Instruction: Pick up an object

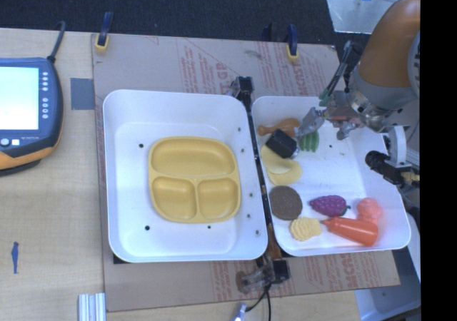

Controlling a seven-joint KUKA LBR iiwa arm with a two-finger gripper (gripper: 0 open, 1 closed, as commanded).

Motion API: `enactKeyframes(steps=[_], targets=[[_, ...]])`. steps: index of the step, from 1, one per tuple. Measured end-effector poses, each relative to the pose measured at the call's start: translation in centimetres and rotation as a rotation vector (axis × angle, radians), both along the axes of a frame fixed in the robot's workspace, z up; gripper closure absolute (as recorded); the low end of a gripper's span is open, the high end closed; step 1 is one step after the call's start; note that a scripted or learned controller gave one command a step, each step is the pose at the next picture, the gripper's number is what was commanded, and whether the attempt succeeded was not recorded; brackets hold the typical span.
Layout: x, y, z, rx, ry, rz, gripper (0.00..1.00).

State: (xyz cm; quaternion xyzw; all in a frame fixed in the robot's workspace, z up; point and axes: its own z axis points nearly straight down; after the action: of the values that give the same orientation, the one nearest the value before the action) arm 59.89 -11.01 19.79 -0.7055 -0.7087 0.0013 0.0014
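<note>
The right bin point(389, 237) holds several toy foods. A black block point(280, 144) lies on a pale yellow piece point(283, 167), with a tan piece point(280, 127) and a green piece point(309, 142) near the bin's back. Toward the front lie a brown disc point(285, 202), a purple cluster point(328, 205), a yellow ridged piece point(305, 228), an orange carrot point(351, 230) and a salmon piece point(368, 208). My gripper point(327, 127) hangs over the back of this bin, just above and right of the green piece. It is open with nothing between its fingers.
The left bin point(121, 170) holds a yellow divided plate point(194, 178). A tablet-like pendant point(25, 109) lies on the bench at far left. Clamps point(291, 40) pin the cardboard under the bins. A black cable part point(385, 166) of the arm hangs over the right bin's right edge.
</note>
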Motion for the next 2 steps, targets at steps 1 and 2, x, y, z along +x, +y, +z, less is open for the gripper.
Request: enactKeyframes(steps=[1, 2], targets=[[-12.3, -1.5, -4.7, 0.0, 0.0, 0.0, 0.0], [-9.4, -0.2, -10.4, -0.004, -0.012, 0.0, 0.0]])
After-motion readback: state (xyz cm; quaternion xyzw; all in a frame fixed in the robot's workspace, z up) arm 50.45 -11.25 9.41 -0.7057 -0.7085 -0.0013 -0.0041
